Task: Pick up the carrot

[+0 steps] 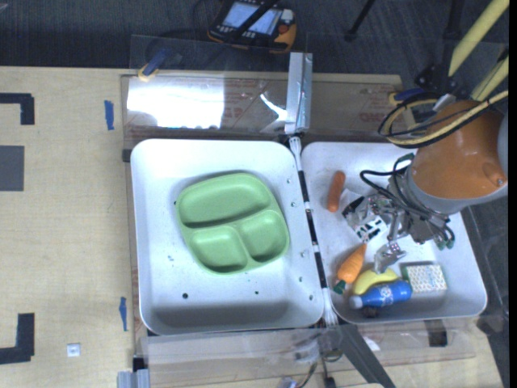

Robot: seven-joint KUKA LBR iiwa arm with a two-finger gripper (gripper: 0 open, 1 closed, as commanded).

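Reaching in from the right, the grey arm with its orange band (459, 162) hangs over the right bin (468, 301), its gripper (389, 249) lowered among the objects near the bin's middle. Whether the gripper is open or closed cannot be told at this resolution, and no object is seen held in it. The carrot (352, 264), orange with a green tip at its near end, lies tilted in the near left part of the right bin, just left of the gripper and close beside it; contact between the two cannot be confirmed. Just near of the carrot rests a yellow banana-shaped toy (371, 280), and touching that on its near side lies a blue bottle (385, 295) on its side, close to the bin's near wall. A white speckled block (425, 278) sits to the right of these, near the gripper. An orange-brown sausage-shaped piece (335, 191) lies apart in the far left part of the same bin, beside the divider between bins. The left bin (153, 297) holds a green sectioned plate (233, 221), with one long compartment on its far side and two smaller ones on its near side. Beyond the bins, a handheld pendant with a lit screen (252, 20) rests on the dark floor.
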